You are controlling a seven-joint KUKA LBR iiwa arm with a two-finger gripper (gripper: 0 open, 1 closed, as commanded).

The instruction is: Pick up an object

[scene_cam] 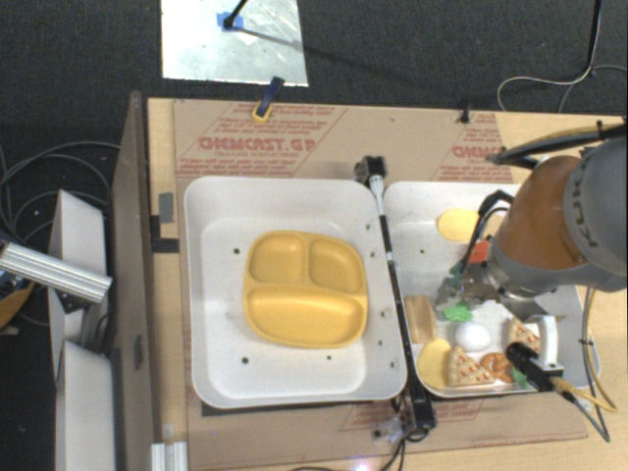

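Note:
The grey arm with its orange band (535, 219) reaches in from the right over the right bin (412, 209). My gripper (461, 290) hangs low over the middle of that bin, right above a small green object (457, 313). Close below it lie a white egg-shaped ball (474, 338) and a waffle piece (469, 369). A tan block (420, 318) lies to the left, and a yellow round piece (453, 225) sits at the bin's far side. A small orange-red thing (478, 254) shows beside the wrist.
The left bin (211, 263) holds a yellow divided plate (305, 287). A black bar (388, 263) runs along the divider between the bins. More toy food (523, 339) lies at the right bin's front right corner, partly under the arm.

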